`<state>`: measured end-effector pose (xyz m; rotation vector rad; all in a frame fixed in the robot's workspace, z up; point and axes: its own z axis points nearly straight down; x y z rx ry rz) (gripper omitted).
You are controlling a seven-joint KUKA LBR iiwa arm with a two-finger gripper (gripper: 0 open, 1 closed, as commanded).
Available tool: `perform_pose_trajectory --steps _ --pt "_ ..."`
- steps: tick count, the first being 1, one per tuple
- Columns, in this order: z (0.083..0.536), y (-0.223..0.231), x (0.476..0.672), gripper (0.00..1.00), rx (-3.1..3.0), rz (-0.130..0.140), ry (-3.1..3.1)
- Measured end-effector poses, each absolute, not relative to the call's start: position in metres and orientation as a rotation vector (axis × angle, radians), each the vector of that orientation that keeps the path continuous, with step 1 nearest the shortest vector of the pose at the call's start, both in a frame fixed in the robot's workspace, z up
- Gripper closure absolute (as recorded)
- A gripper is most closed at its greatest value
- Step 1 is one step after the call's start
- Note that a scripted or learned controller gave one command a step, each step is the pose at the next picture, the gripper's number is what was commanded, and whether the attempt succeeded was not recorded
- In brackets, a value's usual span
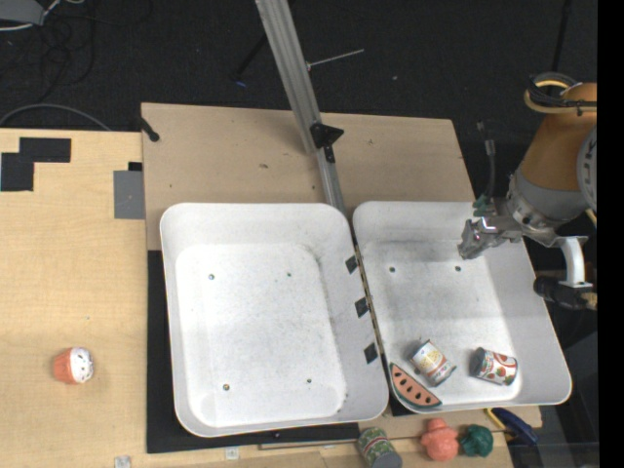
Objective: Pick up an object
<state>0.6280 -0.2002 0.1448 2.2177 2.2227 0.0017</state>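
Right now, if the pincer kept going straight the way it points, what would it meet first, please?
Probably bare floor of the right bin: the pincer points down and leftward, well above the can, though depth is hard to judge.

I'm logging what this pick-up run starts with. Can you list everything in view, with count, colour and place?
Bins: 2, white, side by side on the bench.
Watermelon slice: 1, red with green rind, near left corner of the right bin.
Small can: 1, white with a printed label, near edge of the right bin, lying tilted.
Second can: 1, white with red and green print, right of the first, on its side.
Small toys: 3, a dark greenish one, a pink one and a green one, on the bench in front of the right bin.
Round toy: 1, orange and white, on the light wooden surface at left.
Metal rail: 1, grey, slanting behind the bins.
Arm: 1, grey with orange band, at right.
Pincer: 1, over the right bin's far side, apart from the objects.
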Motion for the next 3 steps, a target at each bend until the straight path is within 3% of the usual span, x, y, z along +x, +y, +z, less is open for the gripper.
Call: perform_pose_trajectory --steps 2,3 --pt "0.219 -0.204 0.623 1.0 2.218 0.002 2.222" --pt "0.216 -0.163 0.61 1.0 2.221 -0.002 2.228"
